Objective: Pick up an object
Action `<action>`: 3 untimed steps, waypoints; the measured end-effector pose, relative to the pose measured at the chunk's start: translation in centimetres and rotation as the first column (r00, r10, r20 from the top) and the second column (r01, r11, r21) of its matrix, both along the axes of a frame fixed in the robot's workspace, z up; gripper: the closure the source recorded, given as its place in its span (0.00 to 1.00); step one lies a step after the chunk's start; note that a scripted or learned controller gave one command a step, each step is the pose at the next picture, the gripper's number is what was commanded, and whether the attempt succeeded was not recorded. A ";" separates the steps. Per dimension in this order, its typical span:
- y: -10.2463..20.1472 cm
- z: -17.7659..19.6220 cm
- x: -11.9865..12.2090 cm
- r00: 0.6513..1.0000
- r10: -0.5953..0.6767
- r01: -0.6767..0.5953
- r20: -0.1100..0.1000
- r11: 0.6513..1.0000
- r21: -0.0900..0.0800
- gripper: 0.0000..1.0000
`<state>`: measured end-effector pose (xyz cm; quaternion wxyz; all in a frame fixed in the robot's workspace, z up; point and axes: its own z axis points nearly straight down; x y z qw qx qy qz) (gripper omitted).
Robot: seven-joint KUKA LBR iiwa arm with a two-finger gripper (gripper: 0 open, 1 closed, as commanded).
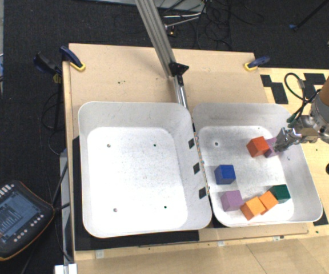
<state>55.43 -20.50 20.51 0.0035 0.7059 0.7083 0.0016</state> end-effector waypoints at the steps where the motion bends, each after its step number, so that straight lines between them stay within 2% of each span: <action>1: 0.0 0.2 0.1 1.000 -0.001 0.001 -0.005 1.000 0.002 1.00; 2: 4.7 1.3 -0.4 1.000 0.004 -0.004 -0.006 1.000 0.004 1.00; 3: 10.1 0.6 -0.1 1.000 0.005 -0.005 -0.007 1.000 0.005 1.00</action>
